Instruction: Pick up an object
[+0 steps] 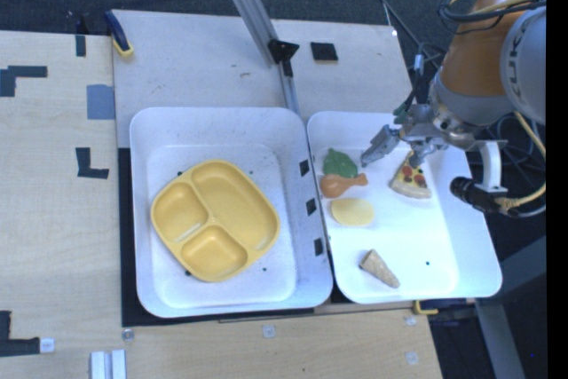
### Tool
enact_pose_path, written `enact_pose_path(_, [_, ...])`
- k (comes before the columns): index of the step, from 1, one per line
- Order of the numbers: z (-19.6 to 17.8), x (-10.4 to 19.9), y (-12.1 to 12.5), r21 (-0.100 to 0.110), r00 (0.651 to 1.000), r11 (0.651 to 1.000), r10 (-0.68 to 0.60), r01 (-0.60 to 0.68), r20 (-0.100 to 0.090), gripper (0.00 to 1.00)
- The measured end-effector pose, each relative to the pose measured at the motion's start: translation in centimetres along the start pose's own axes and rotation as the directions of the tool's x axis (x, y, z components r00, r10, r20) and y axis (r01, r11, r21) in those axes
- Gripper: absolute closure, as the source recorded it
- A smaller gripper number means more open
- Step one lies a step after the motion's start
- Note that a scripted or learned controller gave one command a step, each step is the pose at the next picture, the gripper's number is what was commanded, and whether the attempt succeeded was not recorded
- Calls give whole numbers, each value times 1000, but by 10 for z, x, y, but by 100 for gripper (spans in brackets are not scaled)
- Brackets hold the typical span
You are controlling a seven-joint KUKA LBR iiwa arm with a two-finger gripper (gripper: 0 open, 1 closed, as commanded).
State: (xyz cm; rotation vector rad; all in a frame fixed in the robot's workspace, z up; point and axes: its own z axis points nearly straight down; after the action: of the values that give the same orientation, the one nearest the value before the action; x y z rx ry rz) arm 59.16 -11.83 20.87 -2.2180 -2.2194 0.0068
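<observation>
Toy foods lie flat around a pale yellow disc: green leaf and orange drumstick above, pizza slice upper right, tan wedge below right.

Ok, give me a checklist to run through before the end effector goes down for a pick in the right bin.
1. End effector over the right bin: ok, it hangs above the upper part.
2. Nothing already held: ok, no item sits between the fingers.
3. Fingers open enough for a grasp: ok, they are spread.
4. Nearest target free of neighbours: ok, the pizza slice lies apart from the other items.
5. Green piece and drumstick separated: not ok, they touch.
6. Exact height above the pizza slice: cannot tell from this slanted view.
</observation>
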Motion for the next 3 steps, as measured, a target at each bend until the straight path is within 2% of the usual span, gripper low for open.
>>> enact_pose_path(1, [63, -2, -4, 0, 1000, 1000, 0, 0, 0, 0])
enact_pose_path(2, [113, -4, 9, -13, 1000, 1000, 2, -2, 7, 0])
enact_pose_path(3, [101, -3, 9, -13, 1000, 1000, 2, -2, 6, 100])
